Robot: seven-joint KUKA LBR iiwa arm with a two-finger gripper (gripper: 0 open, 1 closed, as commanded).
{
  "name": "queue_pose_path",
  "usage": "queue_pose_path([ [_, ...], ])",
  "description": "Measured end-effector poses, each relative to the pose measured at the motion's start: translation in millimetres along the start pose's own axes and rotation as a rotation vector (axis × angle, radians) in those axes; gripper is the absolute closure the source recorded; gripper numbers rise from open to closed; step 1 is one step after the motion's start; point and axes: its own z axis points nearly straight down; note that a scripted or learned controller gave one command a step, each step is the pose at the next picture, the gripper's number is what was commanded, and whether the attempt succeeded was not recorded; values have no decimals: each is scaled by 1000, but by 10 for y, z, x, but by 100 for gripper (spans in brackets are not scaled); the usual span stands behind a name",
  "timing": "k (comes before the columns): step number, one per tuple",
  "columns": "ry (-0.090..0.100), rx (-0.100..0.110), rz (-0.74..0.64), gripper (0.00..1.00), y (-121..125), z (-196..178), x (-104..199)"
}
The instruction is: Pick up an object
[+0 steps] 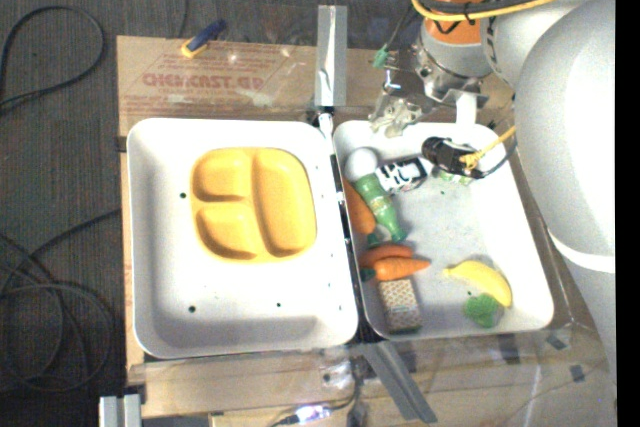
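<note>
I log the yellow sectioned plastic tray (254,203), smooth and glossy, well left of the green bottle (378,201). That white-capped bottle lies slanted in the right bin (530,245), an orange carrot (397,265) just below it, a curved yellow banana (481,279) lower right. Gripper (398,115) hovers above the bottle at the bin's top rim; finger state: cannot tell.

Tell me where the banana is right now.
The banana lies in the right bin, toward its near right corner, just above a small green object and to the right of the carrot.
</note>
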Motion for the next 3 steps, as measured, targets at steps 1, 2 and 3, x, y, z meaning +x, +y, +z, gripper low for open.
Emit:
queue_pose_path([
  [1,-1,1,-137,100,88,-84,10],
  [2,-1,0,-137,0,88,-84,11],
  [3,1,0,-21,0,44,-737,160],
])
